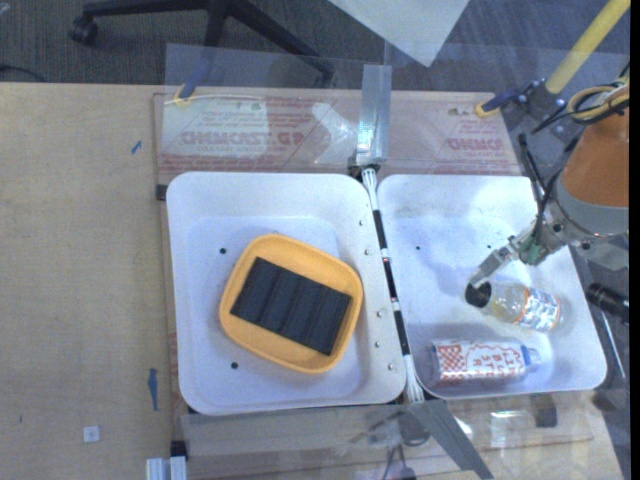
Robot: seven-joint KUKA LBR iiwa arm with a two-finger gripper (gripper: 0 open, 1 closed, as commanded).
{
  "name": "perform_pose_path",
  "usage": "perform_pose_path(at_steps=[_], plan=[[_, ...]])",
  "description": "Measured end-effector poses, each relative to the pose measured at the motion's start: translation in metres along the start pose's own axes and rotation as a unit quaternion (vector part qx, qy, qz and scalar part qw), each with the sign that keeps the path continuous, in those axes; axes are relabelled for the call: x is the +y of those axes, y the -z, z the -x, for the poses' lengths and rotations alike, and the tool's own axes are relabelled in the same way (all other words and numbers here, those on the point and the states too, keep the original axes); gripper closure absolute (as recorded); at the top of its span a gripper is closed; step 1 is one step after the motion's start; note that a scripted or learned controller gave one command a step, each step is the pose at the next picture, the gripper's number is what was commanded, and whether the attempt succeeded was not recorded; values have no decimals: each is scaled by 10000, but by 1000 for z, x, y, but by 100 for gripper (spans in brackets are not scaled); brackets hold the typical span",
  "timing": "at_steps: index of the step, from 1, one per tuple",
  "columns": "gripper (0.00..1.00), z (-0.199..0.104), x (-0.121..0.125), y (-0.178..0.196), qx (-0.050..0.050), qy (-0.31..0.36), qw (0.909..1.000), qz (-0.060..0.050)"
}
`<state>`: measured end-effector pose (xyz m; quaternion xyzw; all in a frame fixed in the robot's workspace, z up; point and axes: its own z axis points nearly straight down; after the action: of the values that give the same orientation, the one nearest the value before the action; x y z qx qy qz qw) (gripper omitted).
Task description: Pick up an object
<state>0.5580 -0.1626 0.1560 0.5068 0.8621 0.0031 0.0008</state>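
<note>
The right bin [440, 208] holds two things. A small clear bottle [522, 307] with a black cap lies on its side near the bin's right wall, cap pointing left. Below it, along the front wall, lies a red-and-white patterned tube [478, 359]. My gripper [503, 260] reaches in from the right and hangs just above and left of the bottle, close to its capped end. Nothing shows held in it. The arm's orange band [598, 168] is at the far right.
A yellow tray [236, 288] with a black ribbed insert [292, 306] lies at a slant in the left bin [200, 208]. A ridge [384, 268] divides the two bins. Cables and a yellow pole [600, 28] stand at the upper right.
</note>
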Motion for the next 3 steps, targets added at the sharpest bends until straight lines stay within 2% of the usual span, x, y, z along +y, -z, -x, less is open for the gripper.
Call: perform_pose_path(at_steps=[1, 2, 3], plan=[[0, -2, -27, -67, -27, 17, 10000, 14], [0, 0, -61, -60, -75, -636, 9979, 124], [100, 1, -64, -53, -83, -648, 9978, 93]])
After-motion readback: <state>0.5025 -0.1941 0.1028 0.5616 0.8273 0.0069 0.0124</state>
